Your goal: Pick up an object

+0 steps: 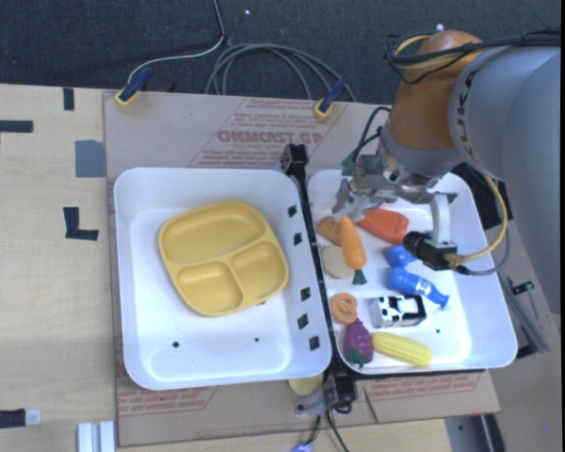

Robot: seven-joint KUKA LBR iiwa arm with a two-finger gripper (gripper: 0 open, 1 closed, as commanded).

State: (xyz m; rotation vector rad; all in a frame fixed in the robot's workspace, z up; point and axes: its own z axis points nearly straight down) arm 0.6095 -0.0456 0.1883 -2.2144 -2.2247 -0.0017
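At the near edge of the right bin (494, 342) lie a yellow corn cob (402, 348) and, just left of it, a purple eggplant (358, 342). A little farther in sit a black-and-white toy cow (398, 311), an orange ring (344, 306) to its left, and a blue bottle (413, 282) to its right. Beyond these, a carrot (352, 243) lies lengthwise next to a pale round piece (336, 262) by the bin's left wall, with a red-orange piece (386, 223) to the right. The pincer (363, 196) hovers over the far end of this pile, above the carrot; whether it is spread or pressed together I cannot tell. The left bin (137, 281) holds a yellow divided plate (224, 257). Both bins rest on the worktop (38, 252)
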